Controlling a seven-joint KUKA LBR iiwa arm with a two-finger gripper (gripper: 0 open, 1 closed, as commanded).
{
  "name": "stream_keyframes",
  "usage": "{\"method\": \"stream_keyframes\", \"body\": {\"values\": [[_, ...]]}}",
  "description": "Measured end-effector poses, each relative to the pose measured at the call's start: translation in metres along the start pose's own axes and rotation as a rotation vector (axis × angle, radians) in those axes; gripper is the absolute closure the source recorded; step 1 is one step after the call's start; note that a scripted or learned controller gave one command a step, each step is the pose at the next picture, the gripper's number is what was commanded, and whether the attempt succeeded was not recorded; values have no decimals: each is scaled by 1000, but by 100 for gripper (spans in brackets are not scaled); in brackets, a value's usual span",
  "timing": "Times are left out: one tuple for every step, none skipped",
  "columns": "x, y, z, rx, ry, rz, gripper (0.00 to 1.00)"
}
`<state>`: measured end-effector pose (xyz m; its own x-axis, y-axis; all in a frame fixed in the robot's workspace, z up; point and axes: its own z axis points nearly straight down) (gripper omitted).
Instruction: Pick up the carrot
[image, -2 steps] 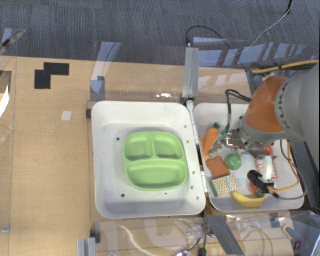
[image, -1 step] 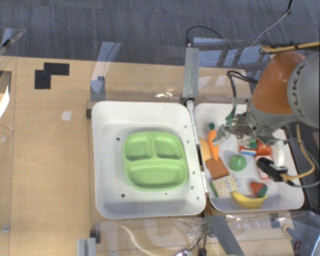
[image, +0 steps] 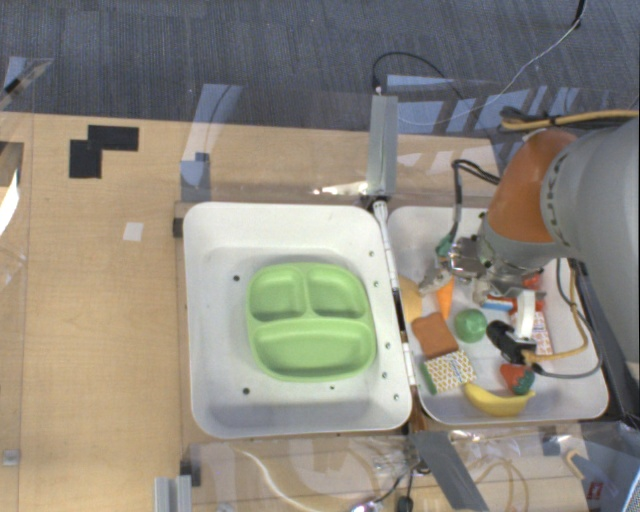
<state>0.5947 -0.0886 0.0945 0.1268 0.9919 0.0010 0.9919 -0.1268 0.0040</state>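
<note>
**Claw over right bin, carrot below**

Count: two bins, one plate, one carrot, one banana, one green ball. Left bin (image: 200, 300) holds the green plate (image: 310, 322). Right bin (image: 590, 400) holds the carrot (image: 444, 298) at its 9 o'clock, ball (image: 470, 324) mid-bin, banana (image: 497, 399) at 6. My claw (image: 470, 268) hangs just beside the carrot; grip state: cannot tell.

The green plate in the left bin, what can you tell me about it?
The green plate looks like smooth light-green plastic, a rounded rectangle with three hollows: two small ones toward the far edge, one long one toward the near edge. It lies flat, roughly mid-floor in the left bin, touching nothing else.
</note>
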Motion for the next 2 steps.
{"method": "stream_keyframes", "body": {"values": [[1, 1, -11, -4, 1, -3, 100], [1, 1, -11, -3, 1, -3, 0]]}}
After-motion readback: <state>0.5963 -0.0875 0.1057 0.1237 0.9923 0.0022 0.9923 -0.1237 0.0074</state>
